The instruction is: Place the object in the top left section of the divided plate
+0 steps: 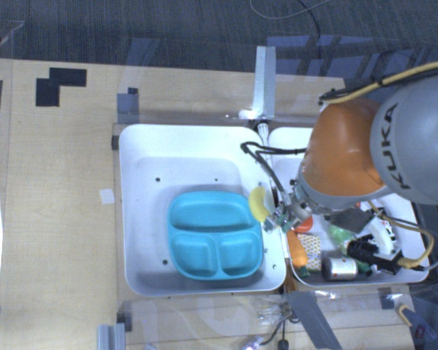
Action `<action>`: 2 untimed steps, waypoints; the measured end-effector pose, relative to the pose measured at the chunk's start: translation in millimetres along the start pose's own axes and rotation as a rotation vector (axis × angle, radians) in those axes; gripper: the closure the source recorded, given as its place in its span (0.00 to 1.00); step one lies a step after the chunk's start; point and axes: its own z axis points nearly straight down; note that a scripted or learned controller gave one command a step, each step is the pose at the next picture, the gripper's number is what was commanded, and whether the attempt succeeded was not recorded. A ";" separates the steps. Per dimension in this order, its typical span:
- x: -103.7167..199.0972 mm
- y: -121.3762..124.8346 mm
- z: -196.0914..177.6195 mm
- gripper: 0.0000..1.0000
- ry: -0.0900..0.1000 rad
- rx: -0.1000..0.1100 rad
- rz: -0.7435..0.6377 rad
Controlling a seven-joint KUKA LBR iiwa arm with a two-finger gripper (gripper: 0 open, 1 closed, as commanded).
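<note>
Camera view looks down on the gripper (279,216) sitting right over the wall between the two bins, and whether its jaws are wide, narrow or closed on anything I cannot tell, because the wrist and its cabling cover them. Just to its left, touching or nearly touching the metal, is a small yellow object (258,203), pale and rounded, hanging at the right rim of the blue divided plate (204,257). It looks longer than it is wide, its long axis running roughly from the far side to the near side of the bench, tilted a little; which end leads is too small to make out. The trouble I'd worry about is this: the yellow object is at the plate's right edge, while the top left section (208,211) lies further in, so a release here could drop it on the rim or onto the floor of the left bin (142,195). The right bin (416,206) holds an orange item (298,248) and other clutter under the arm.
</note>
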 end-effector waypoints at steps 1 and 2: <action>19.4 14.3 -0.2 1.00 -0.001 -0.001 0.097; 54.3 41.2 -0.6 1.00 -0.001 -0.001 0.026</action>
